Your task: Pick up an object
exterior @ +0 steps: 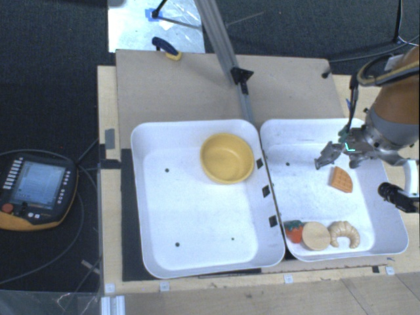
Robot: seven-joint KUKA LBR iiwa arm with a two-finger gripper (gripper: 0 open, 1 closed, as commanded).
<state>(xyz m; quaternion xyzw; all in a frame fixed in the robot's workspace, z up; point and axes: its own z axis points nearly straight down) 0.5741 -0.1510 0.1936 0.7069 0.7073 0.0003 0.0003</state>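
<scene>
the pincer point(326, 157) hangs over the right bin point(295, 136), near that bin's far right part, at the end of the grey arm point(394, 110) that reaches in from the right. whether it is spread or pressed together cannot be told at this slant; nothing shows in its grasp.

candidate objects lie in the right bin. the nearest is a waffle-like orange wedge point(340, 180), just beside the pincer, toward the near side of the bench and slightly to the right in the view. its long axis runs roughly from the far edge to the near edge, tilted a little. along the near wall sit a croissant point(345, 233), a tan disc point(315, 236) and a small red-and-green item point(293, 230), the three close together and well apart from the pincer. a yellow bowl point(227, 157) rests in the left bin point(170, 241), near its far right corner.

judgement: the wedge is the likeliest target; the coming move calls for a short shift toward the near side, then a descent.

a handheld control pendant point(33, 190) lies to the left of the bench; its screen text is too small to read. no brands or labels are legible.
</scene>
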